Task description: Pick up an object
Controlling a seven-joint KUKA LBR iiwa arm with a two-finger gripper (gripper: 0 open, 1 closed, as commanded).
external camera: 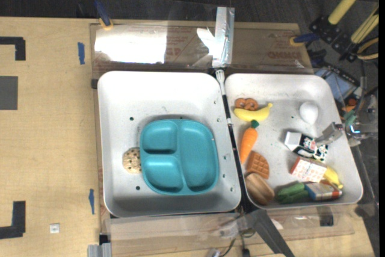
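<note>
two white bins sit side by side on your bench. left bin (120, 93): a teal divided plate (178, 155) lies near its middle, and a cookie (132, 160) rests just beside the plate's left edge.

right bin (283, 84): along its left side, from far to near, you have a pretzel (246, 103), a banana (252, 112) touching it, a carrot (248, 139), a waffle (257, 164) and a brown round bread roll (260, 188) at the near left corner. a white egg (308, 112) sits alone toward the far right. a small white and black box (293, 140) lies mid bin, with a printed card (309, 171) nearer, a green vegetable (290, 192) and a small multicoloured box (322, 191) along the near wall, and a yellow piece (331, 176) by the card.

the gripper (329, 132) shows at the bin's right edge, low over the right wall, just beside the small box. you cannot tell from here whether the claw is apart or together, and nothing visible sits in it.

a clear plastic sheet (162, 39) stands behind the bins.
</note>
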